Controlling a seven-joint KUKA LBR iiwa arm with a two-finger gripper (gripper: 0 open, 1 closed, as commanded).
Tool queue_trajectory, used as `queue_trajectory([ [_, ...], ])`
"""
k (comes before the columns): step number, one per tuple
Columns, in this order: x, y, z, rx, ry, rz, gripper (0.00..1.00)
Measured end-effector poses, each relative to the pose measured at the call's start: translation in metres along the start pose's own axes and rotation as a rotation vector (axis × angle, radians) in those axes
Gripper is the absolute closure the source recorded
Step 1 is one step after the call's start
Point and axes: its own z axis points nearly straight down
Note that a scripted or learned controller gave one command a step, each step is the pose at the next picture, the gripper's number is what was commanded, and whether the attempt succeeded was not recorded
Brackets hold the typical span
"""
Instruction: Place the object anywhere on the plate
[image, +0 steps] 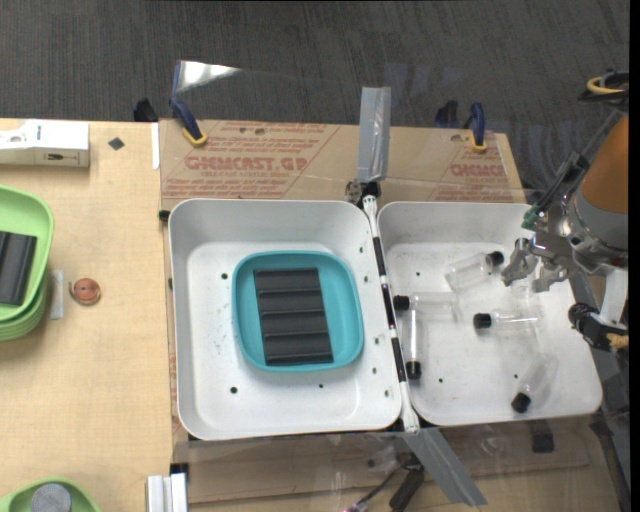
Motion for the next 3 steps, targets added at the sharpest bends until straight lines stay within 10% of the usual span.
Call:
queue_trajectory([
  [1,0.0,0.0,0.0,0.0,0.0,0.0,0.0],
  [2,-0.043,-0.021,-0.114,-0.001,-0.001,0.094,0.0],
  [3,-0.038,0.046,-0.189,0.0,-0.001,0.138,0.0],
])
